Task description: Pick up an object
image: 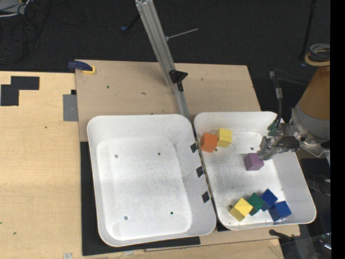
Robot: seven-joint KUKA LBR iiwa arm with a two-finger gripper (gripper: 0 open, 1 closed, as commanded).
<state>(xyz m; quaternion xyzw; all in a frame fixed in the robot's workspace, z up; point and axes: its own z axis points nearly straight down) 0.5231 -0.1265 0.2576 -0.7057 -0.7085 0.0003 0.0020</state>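
Camera view: the metal pincer (265,153) sits just right of a matte purple cube (253,161) in the right white bin (302,183); I cannot tell how wide it stands. Orange block (209,142) and yellow block (225,137) lie left of it.

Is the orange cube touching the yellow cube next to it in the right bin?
Touching. In the camera view, the orange cube and the yellow cube meet edge to edge, with no white bin floor between them.

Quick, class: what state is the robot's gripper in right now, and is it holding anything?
Gripper: cannot be told whether it is open or closed; it sits right beside the purple block in the right bin, with no block visibly held.
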